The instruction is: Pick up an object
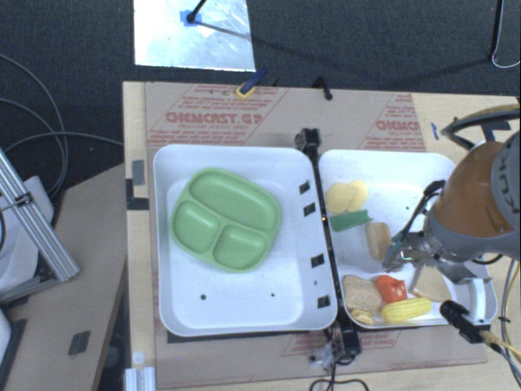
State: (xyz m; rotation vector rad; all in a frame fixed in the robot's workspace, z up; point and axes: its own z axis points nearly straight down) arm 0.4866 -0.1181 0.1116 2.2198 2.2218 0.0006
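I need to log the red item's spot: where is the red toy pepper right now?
The red toy pepper lies in the right bin, near its front edge, between the tan bread piece and the yellow corn, just below the gripper.

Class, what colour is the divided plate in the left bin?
Light green; the divided plate shows plainly in the camera view.

Even bright light, slightly soft focus

You see smooth, glossy white plastic bins (187, 157), a matt green plastic tray (225, 218), a desk (342, 112) under printed brown paper, and shiny foil (194, 23).
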